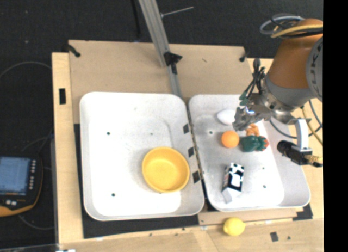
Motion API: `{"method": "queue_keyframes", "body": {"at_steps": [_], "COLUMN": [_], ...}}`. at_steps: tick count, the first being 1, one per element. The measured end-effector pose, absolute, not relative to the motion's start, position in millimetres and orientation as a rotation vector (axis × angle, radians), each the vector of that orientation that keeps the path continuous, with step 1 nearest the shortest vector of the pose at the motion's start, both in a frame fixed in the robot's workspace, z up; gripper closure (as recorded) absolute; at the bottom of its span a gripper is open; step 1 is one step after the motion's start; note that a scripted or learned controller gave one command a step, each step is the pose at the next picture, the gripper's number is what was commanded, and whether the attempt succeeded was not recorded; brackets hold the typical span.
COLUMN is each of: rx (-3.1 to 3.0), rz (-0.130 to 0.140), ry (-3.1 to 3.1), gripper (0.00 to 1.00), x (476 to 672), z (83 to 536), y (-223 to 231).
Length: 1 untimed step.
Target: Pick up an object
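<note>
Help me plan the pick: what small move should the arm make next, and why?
Probably lower the end effector a little toward the orange ball, which sits just below it in the right bin, apart from the green toy.

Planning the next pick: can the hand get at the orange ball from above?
Probably yes. The orange ball lies uncovered in the right bin, just beside the hand, though the green toy sits close.

The tan bench (114, 66) carries 2 shallow white bins side by side, the left bin (109, 115) and the right bin (209, 112), their inner edges touching. A yellow lemon (234, 226) lies directly on the bench just beyond the right bin's near edge.
</note>
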<state>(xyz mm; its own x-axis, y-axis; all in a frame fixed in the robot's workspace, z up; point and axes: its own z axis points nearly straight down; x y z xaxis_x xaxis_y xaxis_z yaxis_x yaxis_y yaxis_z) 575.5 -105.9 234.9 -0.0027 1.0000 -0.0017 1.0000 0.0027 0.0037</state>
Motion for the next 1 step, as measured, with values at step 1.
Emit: {"method": "queue_keyframes", "body": {"at_steps": [1], "rx": [2.215], "rz": [0.004], "ry": [2.224], "gripper": [1.0], "x": [576.6], "z": [250.1], "y": [-106.7]}}
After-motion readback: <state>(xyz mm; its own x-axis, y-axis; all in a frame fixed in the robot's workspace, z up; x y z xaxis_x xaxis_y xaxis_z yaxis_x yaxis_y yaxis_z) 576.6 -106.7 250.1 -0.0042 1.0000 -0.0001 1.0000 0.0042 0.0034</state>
